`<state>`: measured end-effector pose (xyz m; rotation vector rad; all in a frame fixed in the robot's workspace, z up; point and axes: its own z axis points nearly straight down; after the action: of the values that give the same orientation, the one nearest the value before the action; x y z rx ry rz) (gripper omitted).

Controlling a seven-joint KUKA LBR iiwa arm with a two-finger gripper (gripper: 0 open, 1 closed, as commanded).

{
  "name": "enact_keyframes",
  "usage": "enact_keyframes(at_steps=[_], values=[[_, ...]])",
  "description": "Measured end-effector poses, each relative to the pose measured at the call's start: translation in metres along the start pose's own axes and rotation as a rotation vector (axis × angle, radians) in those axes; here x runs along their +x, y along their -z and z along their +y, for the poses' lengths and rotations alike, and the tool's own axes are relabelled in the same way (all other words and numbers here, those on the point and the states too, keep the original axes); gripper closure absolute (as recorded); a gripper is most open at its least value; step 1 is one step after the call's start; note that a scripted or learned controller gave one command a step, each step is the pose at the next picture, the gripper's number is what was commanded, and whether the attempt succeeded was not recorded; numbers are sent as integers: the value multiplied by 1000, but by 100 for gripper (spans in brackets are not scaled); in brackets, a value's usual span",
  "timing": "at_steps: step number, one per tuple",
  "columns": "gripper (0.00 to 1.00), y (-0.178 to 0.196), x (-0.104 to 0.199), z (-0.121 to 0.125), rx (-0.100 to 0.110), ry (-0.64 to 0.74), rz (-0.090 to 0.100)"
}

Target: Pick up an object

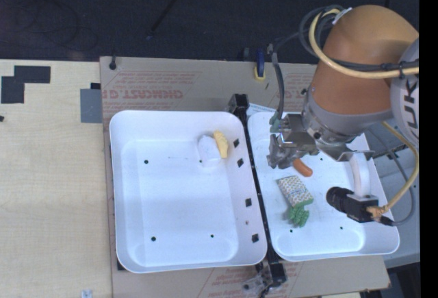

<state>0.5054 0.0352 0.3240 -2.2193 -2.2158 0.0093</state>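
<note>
End effector (279, 155) first: it hangs low over the back half of the right bin (328, 238), near that bin's left wall. Whether it stands apart or together cannot be told from this slanted look down.

The arm (366, 64), with its broad orange band, takes up the upper right and comes in from the right side. The pale bench (48, 194) carries a brown board (171, 88). On the board the two shallow white bins sit side by side, their inner rims meeting along a row of small black clips (248, 202).

The right bin holds three loose things. A speckled pale block (293, 190) lies tilted near the middle of the bin. A green piece (299, 214) lies just in front of the block and seems to touch it. A small orange piece (302, 167) lies just beside the end effector, behind the block; whether the two touch cannot be told.

The left bin (178, 214) holds two things near its back right corner. A whitish lump (208, 151) lies there with a small yellow piece (220, 144) right against it, on the side toward the right bin.
</note>
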Motion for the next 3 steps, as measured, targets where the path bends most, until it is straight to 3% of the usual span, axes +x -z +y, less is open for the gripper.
enact_keyframes(at_steps=[1, 2, 3], values=[[100, 122, 72, 6, -19, 11, 4], [100, -76, 115, 44, 5, 7, -3], [100, -10, 91, 69, -9, 1, 0]])
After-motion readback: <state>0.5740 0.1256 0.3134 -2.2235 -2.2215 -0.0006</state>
